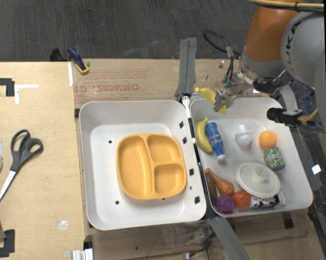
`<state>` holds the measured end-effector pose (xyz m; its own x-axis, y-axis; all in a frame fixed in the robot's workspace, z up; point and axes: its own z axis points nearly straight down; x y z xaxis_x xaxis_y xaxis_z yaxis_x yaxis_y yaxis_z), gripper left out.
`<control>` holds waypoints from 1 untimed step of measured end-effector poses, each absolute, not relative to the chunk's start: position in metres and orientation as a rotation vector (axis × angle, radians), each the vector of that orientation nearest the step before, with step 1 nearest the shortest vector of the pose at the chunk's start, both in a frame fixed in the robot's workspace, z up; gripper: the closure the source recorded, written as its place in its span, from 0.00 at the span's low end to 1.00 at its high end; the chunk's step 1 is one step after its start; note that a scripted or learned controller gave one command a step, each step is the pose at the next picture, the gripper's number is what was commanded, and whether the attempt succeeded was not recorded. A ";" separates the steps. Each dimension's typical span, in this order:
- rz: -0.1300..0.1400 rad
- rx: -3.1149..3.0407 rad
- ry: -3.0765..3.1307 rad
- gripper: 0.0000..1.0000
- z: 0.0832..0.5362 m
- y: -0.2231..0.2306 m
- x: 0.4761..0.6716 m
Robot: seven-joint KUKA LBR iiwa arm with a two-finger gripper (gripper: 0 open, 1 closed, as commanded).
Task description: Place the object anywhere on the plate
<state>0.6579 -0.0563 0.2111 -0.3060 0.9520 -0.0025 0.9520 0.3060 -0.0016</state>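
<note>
Camera view is showing me the grey arm with its orange band reaching in from the right, its tool (222, 99) hanging over the far left corner of the right-hand shallow white bin (299, 164). A small yellow object (206, 93), banana-like in shape, is sitting right at the tool's tip. I cannot tell whether the fingers are wide, narrow or gripping it, and I am not recording a hold.

The yellow three-compartment plastic plate (151, 165) is lying in the middle of the left-hand white bin (94, 156), well apart from the tool, with nothing on it.

Other contents of the right bin are lying below the tool: a second yellow banana (202, 137) touching a blue bottle (214, 139), an orange ball (267, 138), a white lidded pot (257, 178) and a purple round piece (225, 204).

I am judging the step in hand to be the pick, not the carry. The next move is calling for a confirmed grip, a lift clear of the bin wall, then a traverse left across the divider to any compartment of the plate.
</note>
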 end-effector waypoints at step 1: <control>-0.002 1.726 2.626 1.00 0.191 0.029 0.581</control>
<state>0.5811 0.0290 0.1909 -0.3968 0.9179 -0.0003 0.9179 0.3968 -0.0016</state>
